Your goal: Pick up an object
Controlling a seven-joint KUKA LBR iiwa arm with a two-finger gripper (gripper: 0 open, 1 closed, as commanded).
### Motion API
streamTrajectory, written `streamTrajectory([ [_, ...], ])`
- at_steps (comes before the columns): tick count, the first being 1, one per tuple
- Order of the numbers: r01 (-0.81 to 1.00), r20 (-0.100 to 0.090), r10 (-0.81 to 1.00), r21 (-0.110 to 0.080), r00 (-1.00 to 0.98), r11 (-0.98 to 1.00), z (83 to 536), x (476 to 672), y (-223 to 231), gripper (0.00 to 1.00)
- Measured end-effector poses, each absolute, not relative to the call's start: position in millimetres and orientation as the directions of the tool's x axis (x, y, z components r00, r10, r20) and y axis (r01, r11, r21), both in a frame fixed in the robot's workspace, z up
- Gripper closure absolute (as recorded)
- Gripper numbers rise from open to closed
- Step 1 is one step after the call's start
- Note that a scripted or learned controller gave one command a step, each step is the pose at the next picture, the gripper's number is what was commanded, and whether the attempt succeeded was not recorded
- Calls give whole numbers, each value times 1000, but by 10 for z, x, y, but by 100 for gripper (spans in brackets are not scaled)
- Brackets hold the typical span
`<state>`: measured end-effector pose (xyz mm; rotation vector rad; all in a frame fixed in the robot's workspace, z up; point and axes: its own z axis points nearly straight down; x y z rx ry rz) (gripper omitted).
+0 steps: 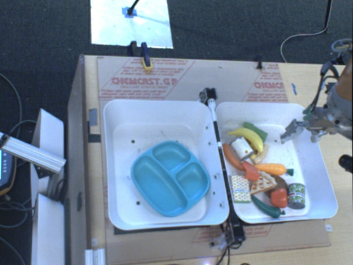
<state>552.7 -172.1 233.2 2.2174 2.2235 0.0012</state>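
I'm hovering my gripper (pixel 293 130) over the right bin (pixel 320 173), up by its far right corner; whether my jaws are parted I cannot tell. The banana (pixel 249 138) sits left of me, topping the toy pile. I judge it best: drop square, avoid neighbours.

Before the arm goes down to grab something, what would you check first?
1. Things to pick in the right bin: banana, carrot, can. Ok.
2. Gripper above that bin's upper right part, holding nothing. Ok.
3. Toys piled and touching, hard to take one alone. Not ok.
4. Bare floor under the gripper, no toy there. Not ok.
5. Blue plate lies apart in the left bin. Ok.
6. Jaw opening. Cannot tell.
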Motion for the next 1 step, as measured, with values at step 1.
streamTrajectory([
  [1, 1000, 1, 1000, 0, -3, 3, 1535, 4945, -1044, 0],
])
